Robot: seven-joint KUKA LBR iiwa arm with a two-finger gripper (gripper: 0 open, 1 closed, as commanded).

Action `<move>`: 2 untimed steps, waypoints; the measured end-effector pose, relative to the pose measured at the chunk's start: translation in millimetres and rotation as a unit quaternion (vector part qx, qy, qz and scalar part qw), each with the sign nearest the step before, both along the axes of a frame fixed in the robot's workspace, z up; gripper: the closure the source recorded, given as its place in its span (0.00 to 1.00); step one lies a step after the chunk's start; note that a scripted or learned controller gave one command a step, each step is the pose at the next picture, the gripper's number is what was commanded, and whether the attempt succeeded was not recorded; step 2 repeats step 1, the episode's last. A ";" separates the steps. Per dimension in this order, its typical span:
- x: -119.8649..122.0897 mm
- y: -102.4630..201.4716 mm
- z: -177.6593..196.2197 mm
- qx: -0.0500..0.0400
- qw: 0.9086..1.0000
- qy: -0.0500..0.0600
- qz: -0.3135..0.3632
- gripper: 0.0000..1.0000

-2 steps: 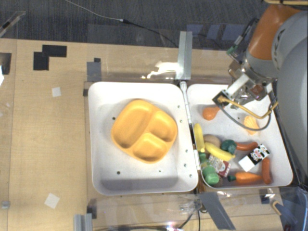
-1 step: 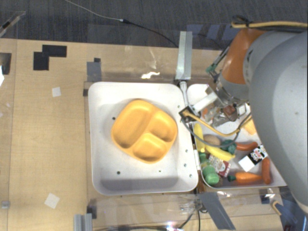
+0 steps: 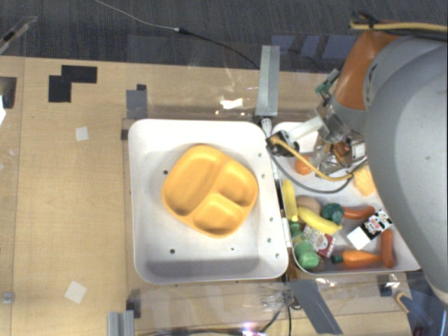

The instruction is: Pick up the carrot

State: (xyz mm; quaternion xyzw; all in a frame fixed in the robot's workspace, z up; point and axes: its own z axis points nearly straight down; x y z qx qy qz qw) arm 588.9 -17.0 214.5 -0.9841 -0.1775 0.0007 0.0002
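Currently the grey arm (image 3: 409, 152) with its orange band (image 3: 360, 72) reaches in from the right over the right bin (image 3: 329, 271), and its end effector (image 3: 329, 152) hangs low in that bin's far half amid cabling; whether it is released or clenched cannot be told, and no object is visible in its grip. The carrot (image 3: 358, 259) lies flat near the bin's near edge, well apart from the end effector, with a second orange piece (image 3: 388, 248) standing just beside it on the right. Between them and the end effector sit a banana (image 3: 318, 221), a dark green vegetable (image 3: 332, 211), a green round item (image 3: 305, 255) and a small white box (image 3: 371, 229) with black markings too small to read. The left bin (image 3: 147, 187) holds a yellow divided plate (image 3: 208, 189), roughly central. Both bins rest side by side on the wooden counter (image 3: 63, 208). No legible writing found.
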 end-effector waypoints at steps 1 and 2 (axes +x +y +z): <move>-55.3 -23.4 4.1 0.000 1.000 0.001 -0.028 1.00; -55.3 -23.4 4.1 0.000 1.000 0.001 -0.028 1.00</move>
